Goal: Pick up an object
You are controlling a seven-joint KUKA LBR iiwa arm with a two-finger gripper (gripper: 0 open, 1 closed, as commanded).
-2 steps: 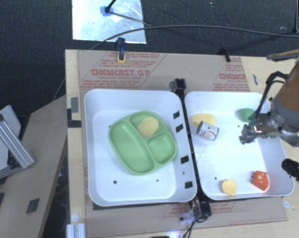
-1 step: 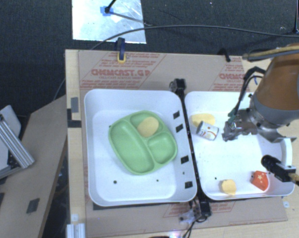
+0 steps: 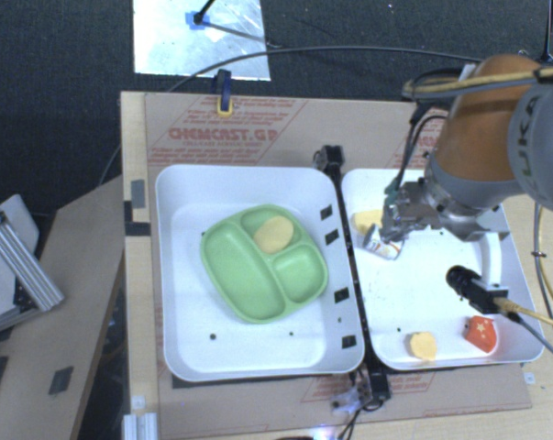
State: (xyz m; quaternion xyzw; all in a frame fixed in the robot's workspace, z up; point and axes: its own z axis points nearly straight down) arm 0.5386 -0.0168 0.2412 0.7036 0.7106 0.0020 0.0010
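The tool (image 3: 382,238) is low in the right bin (image 3: 441,324), just beside a yellow piece (image 3: 367,219) near the divider. Open or closed, I can't tell, it's too blurred. No grasp is evident; lifting remains, I'd judge.

Bench (image 3: 166,126) under brown cardboard (image 3: 258,131) — two white bins (image 3: 180,273) side by side on top

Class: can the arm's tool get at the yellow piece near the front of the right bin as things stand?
Probably yes. The yellow piece lies alone on open bin floor, apart from the red piece, and the tool hangs over the same right bin.
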